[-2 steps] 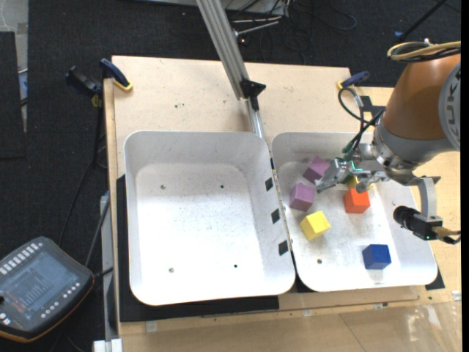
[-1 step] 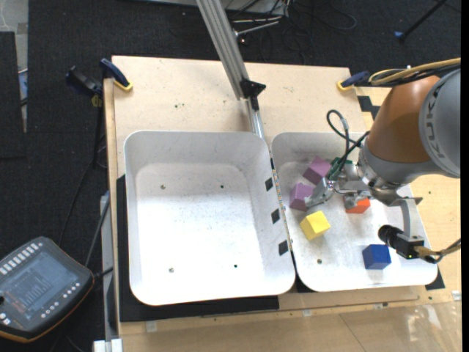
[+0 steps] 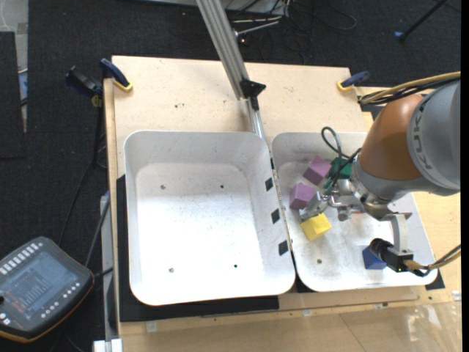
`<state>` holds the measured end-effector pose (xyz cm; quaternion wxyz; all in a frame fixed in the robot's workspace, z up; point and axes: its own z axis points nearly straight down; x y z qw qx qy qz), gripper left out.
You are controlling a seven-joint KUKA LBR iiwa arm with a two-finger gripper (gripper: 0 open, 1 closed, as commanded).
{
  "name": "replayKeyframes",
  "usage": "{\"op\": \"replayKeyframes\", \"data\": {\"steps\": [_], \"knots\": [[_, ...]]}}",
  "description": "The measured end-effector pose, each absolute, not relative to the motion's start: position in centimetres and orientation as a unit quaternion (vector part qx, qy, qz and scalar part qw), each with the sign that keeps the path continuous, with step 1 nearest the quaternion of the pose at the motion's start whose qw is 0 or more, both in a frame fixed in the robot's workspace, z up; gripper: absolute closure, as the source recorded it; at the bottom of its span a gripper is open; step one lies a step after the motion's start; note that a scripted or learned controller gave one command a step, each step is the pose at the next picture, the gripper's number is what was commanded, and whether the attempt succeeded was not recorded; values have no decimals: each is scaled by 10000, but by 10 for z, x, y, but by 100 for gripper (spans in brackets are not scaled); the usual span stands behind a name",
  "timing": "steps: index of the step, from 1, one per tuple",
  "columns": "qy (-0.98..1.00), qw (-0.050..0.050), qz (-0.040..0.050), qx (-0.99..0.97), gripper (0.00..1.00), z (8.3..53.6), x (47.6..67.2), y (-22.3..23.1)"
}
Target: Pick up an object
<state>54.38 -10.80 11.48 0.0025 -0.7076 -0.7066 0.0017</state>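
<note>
The surface (image 3: 190, 94) carries two bins, and the arm (image 3: 410, 149) reaches low into the right bin (image 3: 344, 270), jaws (image 3: 316, 213) hanging just above the yellow cube (image 3: 316, 227) beside two purple blocks (image 3: 302, 194), seemingly to grasp it, though I cannot tell their state.

Single fixed camera, mounted above tabletop (image 3: 220, 94), looking down at slant. Medium distance: both white bins fully framed, left bin (image 3: 139, 196) and right bin (image 3: 293, 270) side by side. Arm (image 3: 418, 149) enters from view's right.
</note>
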Motion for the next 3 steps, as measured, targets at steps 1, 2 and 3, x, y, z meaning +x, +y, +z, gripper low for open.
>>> {"op": "replayKeyframes", "data": {"steps": [1, 2, 3], "knots": [[-7066, -21, -34, -7076, 0, 99, 547, -107], [-7073, -21, -29, -7069, 100, 108, 547, -107], [-7081, -25, -16, -7061, 100, 156, 557, -102]]}}
